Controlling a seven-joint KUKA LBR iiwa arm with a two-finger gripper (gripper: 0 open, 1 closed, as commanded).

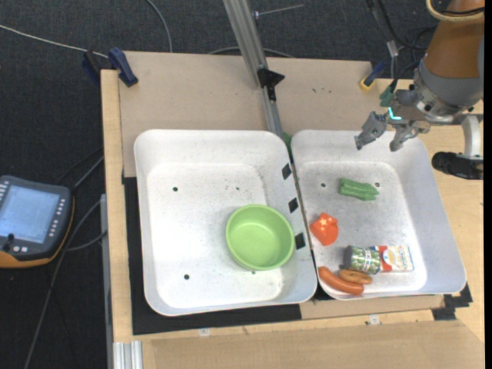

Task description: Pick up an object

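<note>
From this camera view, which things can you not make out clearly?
- Arm: the top and right edges of the camera view cut it off above the wrist.
- Small can and packet in the right bin: labels too small to read.
- Handheld screen: cut by the left edge.

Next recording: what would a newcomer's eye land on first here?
Probably the lime-green bowl, alone in the left bin. Next, the right bin's small cluster: a green vegetable, an orange-red piece, a can and a hot dog. The end effector hangs open over that bin's far edge.
</note>
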